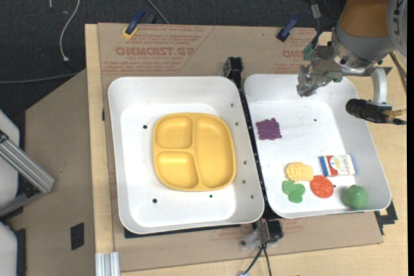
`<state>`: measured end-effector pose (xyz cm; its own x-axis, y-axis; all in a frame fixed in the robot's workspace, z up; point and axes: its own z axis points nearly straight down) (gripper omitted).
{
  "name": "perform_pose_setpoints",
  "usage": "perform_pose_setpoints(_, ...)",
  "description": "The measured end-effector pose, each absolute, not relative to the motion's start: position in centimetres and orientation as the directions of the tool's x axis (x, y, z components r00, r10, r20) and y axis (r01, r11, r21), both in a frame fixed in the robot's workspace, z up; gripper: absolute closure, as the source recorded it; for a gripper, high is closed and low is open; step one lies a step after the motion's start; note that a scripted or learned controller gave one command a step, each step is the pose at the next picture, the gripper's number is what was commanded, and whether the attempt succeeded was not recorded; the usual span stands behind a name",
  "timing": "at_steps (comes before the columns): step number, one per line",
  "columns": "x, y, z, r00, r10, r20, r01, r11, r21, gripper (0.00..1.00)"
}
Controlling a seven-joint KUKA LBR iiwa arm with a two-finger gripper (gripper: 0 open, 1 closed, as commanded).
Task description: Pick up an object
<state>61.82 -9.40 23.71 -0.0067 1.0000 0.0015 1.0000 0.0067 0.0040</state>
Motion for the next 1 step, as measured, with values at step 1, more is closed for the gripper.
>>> perform_pose_setpoints(1,62.6,-3.54,24.41,-0.006,1.0,0.002,1.0,0.006,0.003,1.0)
